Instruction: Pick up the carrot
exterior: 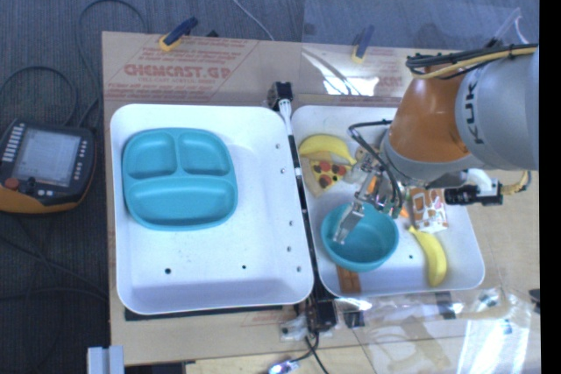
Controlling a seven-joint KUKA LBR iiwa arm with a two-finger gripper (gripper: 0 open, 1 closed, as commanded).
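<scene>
Bench (175,70), brown board top, bearing two shallow white bins side by side. Left bin (254,276): holds one light-blue divided plate (179,178) with three compartments, lying toward the bin's far-left corner. Right bin (460,271): holds a teal bowl (364,245) near the front edge; a banana (431,256) just beside the bowl, toward the bench's right edge; a yellow plate-like item with a red-spotted slice on it (324,162) toward the bin's far-left corner; a small white-and-orange carton (428,210) between the arm and the banana; a brown stick-like piece (349,280) at the bowl's front rim. Carrot: an orange sliver (407,219) shows just beside the carton and under the wrist, and it may be the carrot, though too much is hidden to be sure. Arm (473,114), grey with an orange band, reaches in over the right bin from the bench's right edge. Claw (355,219) hangs over the bowl's far-left rim, its metal fingers (344,229) pointing down into the bowl; whether they are spread or pressed together cannot be told, and nothing is visibly pinched. Off the bench, on the carpet at left: a handheld control pendant (44,166) with a screen, and dark cables (105,13).
</scene>
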